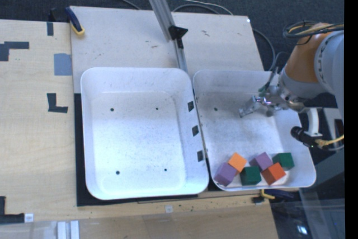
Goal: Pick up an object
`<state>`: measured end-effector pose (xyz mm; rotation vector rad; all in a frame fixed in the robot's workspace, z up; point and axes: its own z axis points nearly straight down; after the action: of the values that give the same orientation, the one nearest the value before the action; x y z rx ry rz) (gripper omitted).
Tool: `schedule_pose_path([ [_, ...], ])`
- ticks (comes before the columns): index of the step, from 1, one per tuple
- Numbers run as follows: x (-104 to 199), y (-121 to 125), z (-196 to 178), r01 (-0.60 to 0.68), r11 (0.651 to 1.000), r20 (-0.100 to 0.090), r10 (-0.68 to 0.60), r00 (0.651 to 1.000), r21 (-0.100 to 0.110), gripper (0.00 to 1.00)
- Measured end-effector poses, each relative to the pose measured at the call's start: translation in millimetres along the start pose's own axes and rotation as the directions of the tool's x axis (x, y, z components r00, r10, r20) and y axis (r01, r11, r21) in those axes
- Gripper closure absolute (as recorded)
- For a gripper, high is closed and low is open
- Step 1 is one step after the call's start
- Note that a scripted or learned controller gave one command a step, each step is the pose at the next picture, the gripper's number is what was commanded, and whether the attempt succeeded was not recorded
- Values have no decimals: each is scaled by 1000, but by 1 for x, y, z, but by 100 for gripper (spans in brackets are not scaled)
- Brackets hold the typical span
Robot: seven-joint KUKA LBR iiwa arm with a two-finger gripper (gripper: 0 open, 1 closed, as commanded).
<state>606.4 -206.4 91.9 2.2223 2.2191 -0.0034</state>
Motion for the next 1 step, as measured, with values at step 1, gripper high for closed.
schedule_pose_path([
  [1,-2,48,0,4,1000,-1,-4,1000,-4,0],
])
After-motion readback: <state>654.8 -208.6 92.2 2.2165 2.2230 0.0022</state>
